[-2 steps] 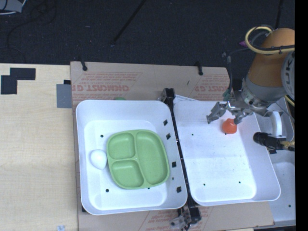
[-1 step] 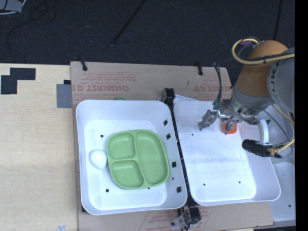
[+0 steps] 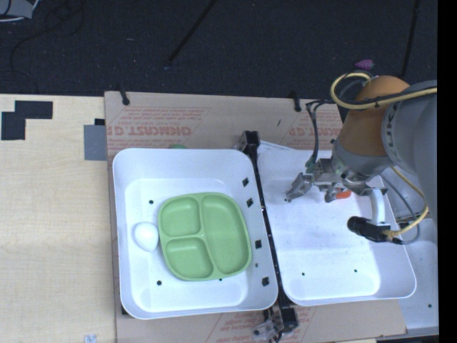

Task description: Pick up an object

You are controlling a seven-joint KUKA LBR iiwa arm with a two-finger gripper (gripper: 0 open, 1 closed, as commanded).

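Red print runs across the cardboard sheet (image 3: 187, 123) under the two bins, up beyond the gripper's (image 3: 316, 188) fingers and off toward the left bin's side. It sits upside down from this angle, and the letters are too blurred to make out for certain. More faint red print shows on the cardboard's near edge, below the bins, and that's unreadable too. No other text, number or sign can be read.

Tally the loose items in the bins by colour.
Green: 1, a three-compartment plate in the left bin
White: 1, an egg-shaped object touching the plate's left edge
Total: 2
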